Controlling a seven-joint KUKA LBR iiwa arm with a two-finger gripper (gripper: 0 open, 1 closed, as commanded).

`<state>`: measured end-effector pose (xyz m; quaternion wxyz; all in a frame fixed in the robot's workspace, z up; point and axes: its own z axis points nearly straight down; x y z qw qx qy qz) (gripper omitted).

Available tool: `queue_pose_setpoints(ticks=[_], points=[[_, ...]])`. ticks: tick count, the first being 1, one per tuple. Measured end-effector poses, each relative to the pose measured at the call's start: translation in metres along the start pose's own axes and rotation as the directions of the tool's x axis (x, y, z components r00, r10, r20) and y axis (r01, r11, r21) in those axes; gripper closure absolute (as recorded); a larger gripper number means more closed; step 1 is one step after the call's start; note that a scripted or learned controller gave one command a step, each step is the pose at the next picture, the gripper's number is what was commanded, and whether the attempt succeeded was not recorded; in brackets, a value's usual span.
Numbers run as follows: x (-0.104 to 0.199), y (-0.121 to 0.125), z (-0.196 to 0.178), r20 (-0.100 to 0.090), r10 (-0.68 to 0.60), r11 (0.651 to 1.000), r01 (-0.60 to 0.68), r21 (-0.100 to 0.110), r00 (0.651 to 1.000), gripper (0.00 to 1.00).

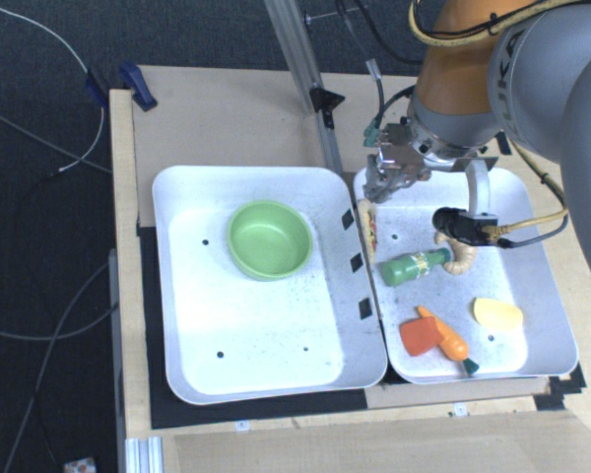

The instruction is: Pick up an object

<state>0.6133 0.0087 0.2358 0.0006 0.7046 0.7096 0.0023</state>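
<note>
Two white bins sit side by side on the bench. The left bin [192, 363] has just a green bowl [269, 238] in it. The right bin [542, 294] has the small things. The big grey arm [542, 57] comes in from the right, and its gripper [384, 183] hangs over the far left corner of the right bin, close to the wall between the bins. I cannot tell how the gripper is set, and nothing can be seen in it.

What could go wrong? If it goes straight down here, I think it may bump the bin wall or close on nothing, since no toy lies right under it.

The green bottle [414, 266] is the closest thing, lying on its side a bit nearer the front than the gripper. It could roll away when touched. The yellow piece [496, 313] and the orange carrot toy [435, 337] lie farther toward the front edge, well apart from the gripper.
</note>
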Motion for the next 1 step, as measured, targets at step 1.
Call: queue_pose_setpoints(ticks=[1], points=[[0.0571,0.0067,0.0097,0.001,0.001,1.0,-0.001,0.001,1.0,1.0]])
